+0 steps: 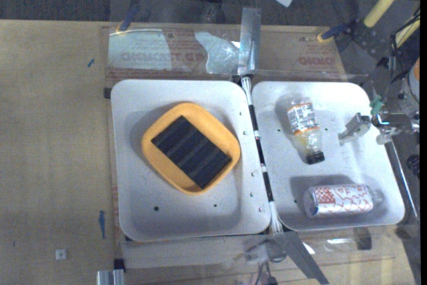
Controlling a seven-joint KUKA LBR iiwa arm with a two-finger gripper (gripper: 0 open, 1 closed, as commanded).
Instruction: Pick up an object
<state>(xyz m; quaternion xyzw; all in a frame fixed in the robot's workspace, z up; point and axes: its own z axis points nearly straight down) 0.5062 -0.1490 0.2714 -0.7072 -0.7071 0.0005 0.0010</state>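
The arm's two-finger gripper (360, 126) is hovering at the right bin's (333, 220) right edge, fingers spread and pinching nothing, likely lining up on the small clear bottle with a dark cap (303, 128) lying near that bin's middle. A red-and-white patterned can (340, 199) is lying along its near edge.

We see two white bins (133, 110) on a tan bench (47, 143). In the left one lies an orange-yellow tray (155, 165) with a black ribbed panel (191, 151). The right one holds a clear bottle (303, 127) with amber liquid, a white printed label and a dark cap, and a silver can (339, 199) with a red-and-white checked pattern.
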